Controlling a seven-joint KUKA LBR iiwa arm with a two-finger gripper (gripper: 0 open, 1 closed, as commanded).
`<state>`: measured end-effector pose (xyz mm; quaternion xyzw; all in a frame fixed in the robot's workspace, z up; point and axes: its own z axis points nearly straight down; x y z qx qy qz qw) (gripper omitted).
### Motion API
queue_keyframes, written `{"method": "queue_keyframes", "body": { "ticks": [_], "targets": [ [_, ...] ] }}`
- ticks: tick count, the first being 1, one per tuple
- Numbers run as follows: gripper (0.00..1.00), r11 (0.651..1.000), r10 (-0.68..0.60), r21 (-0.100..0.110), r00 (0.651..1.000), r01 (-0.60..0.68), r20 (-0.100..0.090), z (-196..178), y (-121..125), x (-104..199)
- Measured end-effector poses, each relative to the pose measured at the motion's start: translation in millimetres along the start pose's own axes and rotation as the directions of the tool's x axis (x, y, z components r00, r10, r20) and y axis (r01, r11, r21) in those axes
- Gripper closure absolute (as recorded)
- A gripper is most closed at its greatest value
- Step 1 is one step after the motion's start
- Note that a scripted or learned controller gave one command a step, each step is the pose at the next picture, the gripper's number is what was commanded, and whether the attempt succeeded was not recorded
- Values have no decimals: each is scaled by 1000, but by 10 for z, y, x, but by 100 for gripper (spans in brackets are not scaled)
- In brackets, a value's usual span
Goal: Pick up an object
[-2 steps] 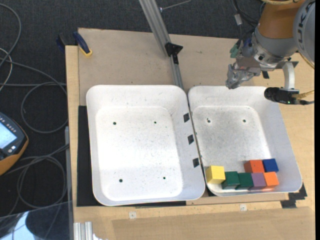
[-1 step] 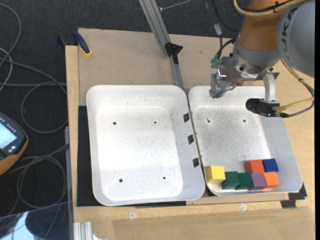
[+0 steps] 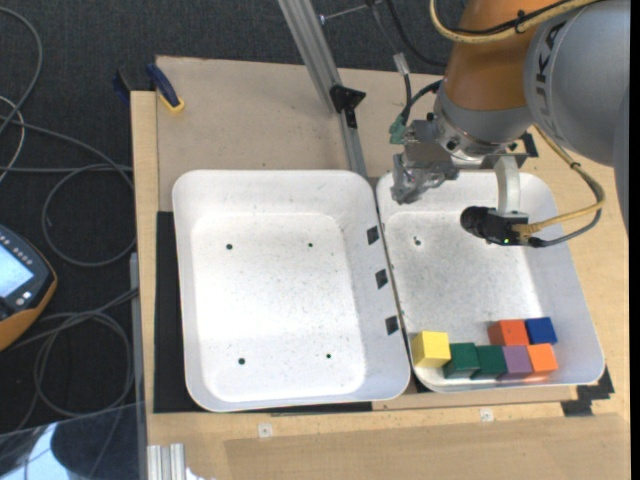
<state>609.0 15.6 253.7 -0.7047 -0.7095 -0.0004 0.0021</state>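
Observation:
Several small blocks cluster in the near corner of the right bin (image 3: 470, 268): a yellow block (image 3: 432, 346), two green blocks (image 3: 463, 358), a purple block (image 3: 517, 360), an orange block (image 3: 541, 357), a red block (image 3: 511, 332) and a blue block (image 3: 540, 329). My gripper (image 3: 411, 184) hangs over the far left corner of that bin, well away from the blocks. Nothing shows in it. The orange wrist band and grey arm loom above it at the top right.
The left bin (image 3: 275, 288) lies beside the right one, and black tabs mark their shared rim. A slanted aluminium bar (image 3: 318, 53) crosses the back. A black fitting (image 3: 492, 224) with cables hangs over the right bin's far end. A blue clamp (image 3: 165, 86) sits at the board's far left corner.

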Motion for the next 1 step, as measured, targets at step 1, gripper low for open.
{"method": "queue_keyframes", "body": {
  "ticks": [1],
  "targets": [
    [100,1000,1,2,1000,-1,1,134,-168,488]
  ]
}}
